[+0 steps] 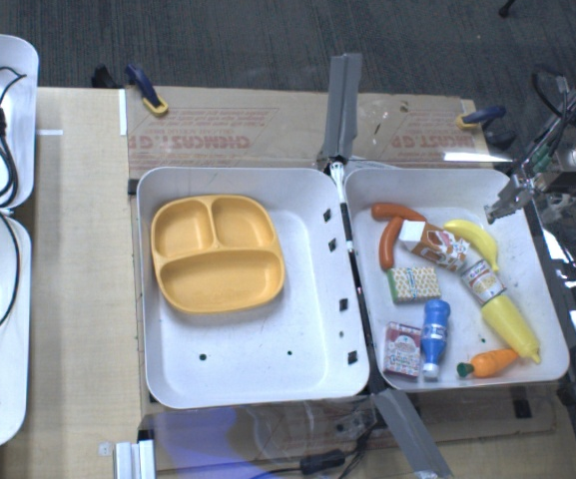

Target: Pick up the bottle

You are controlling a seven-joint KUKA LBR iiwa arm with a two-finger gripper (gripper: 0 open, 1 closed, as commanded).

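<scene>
So, quick rundown of the scene:

Bottle: the small blue plastic bottle with a white cap (433,338) lies flat in the right bin, toward the near edge, cap end pointing at the near rim.
Bottle's neighbours: a small red-and-white carton (403,350) sits just beside it on the left, a green-and-cream patterned box (413,283) just behind it, and a little orange toy carrot (492,363) near it on the right.
Gripper: the grey two-finger gripper (505,204) hangs over the far right corner of the right bin, well apart from the bottle. Can't tell how wide it's spread, it's too small and cluttered there; nothing visible in it.
Right bin: the shallow white bin on the right (362,228) also has a yellow squeeze bottle with a labelled neck (502,310), a yellow toy banana (474,240), a red toy sausage (393,232) and a brown-and-white snack packet (434,246).
Left bin: the shallow white bin on the left (258,372) holds a yellow three-section plastic plate (218,252).
Table: a cardboard-covered table (78,267) carries both bins, with blue-and-yellow clamps (146,91) on the far edge.
</scene>
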